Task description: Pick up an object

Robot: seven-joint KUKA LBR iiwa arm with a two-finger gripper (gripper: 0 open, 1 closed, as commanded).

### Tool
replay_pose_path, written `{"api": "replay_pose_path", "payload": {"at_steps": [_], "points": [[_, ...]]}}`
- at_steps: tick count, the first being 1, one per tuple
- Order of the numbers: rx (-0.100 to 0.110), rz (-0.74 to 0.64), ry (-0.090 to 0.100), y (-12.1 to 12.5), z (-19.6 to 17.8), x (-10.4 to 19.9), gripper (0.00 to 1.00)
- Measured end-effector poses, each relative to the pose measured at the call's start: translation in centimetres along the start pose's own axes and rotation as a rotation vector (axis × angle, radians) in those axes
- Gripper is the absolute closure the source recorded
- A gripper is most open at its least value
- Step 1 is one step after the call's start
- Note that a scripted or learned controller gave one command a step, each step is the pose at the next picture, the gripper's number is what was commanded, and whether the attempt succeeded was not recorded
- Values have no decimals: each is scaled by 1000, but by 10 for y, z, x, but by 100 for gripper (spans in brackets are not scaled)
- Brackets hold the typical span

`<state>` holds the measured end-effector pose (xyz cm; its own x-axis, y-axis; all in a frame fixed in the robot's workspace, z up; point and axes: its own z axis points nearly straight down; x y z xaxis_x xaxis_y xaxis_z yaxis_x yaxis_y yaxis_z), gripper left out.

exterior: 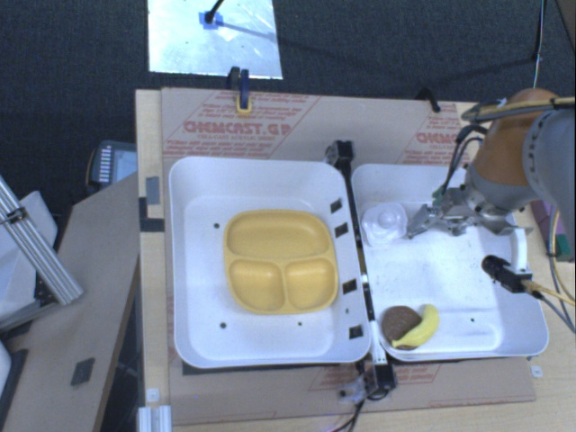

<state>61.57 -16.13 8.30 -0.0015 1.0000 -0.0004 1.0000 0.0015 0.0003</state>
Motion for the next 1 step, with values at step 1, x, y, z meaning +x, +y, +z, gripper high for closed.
{"api": "replay_pose_path", "payload": {"at_steps": [1], "points": [[-4,0,-1,1,-13,0,100]]}}
